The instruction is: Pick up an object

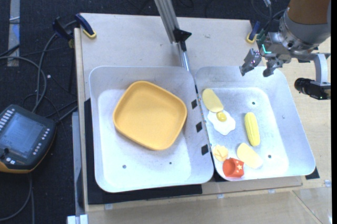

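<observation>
Nothing is picked yet: the end effector (258, 66) hangs released and unladen at the frame's upper right, above the right white bin (295, 128), where the yellow plastic corn cob (252, 129) lies untouched.

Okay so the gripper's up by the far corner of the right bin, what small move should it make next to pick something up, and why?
Probably swing the gripper toward the near side and lower it over the corn cob. The gripper hangs open above the right bin's far rim with nothing between its fingers, and the corn lies apart from the fried egg and the other toy food, so it looks easiest to grasp.
</observation>
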You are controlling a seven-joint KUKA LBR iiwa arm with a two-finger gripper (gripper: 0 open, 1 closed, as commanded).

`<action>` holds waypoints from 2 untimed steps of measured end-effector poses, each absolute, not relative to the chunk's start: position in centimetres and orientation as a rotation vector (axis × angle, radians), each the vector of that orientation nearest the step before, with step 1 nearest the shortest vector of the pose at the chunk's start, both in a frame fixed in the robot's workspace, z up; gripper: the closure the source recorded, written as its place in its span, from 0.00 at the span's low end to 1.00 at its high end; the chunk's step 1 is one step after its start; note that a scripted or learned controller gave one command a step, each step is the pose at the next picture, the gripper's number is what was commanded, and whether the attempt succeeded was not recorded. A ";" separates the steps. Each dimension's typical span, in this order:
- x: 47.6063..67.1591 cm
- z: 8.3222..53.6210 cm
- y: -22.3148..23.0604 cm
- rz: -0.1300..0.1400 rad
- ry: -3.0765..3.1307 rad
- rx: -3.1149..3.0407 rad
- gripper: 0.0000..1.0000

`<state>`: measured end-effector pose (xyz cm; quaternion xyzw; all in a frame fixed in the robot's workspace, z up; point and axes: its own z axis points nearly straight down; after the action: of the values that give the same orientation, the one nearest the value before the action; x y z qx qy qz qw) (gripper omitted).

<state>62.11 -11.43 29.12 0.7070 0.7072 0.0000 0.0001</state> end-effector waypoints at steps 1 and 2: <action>62.1 29.1 -11.4 0.000 2.222 2.221 0.00; 61.9 22.8 -11.5 -0.005 2.224 2.224 0.00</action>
<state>61.90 -11.53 22.80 0.7071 0.7071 -0.0017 -0.0021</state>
